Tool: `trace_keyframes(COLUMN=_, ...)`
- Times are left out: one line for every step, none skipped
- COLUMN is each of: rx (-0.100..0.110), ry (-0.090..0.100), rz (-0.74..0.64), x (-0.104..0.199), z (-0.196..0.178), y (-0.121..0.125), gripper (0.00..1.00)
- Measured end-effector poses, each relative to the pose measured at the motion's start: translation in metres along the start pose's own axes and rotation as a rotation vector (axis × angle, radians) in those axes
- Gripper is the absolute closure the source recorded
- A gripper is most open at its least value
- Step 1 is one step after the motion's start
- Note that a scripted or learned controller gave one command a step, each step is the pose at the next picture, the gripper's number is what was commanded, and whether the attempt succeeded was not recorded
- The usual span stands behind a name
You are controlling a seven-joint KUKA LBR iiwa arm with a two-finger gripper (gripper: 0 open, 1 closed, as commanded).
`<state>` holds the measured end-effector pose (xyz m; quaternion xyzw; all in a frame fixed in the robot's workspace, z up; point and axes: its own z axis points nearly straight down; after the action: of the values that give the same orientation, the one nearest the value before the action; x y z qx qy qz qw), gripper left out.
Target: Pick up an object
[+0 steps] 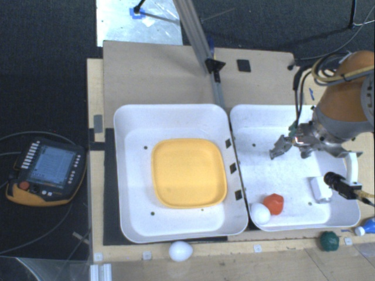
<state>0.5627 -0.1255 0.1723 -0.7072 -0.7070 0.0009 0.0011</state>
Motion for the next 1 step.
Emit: trace_keyframes(rx=0.0, ry=0.0, rz=-0.001, x=0.0062, z=0.0441, y=-0.0034, gripper=0.0)
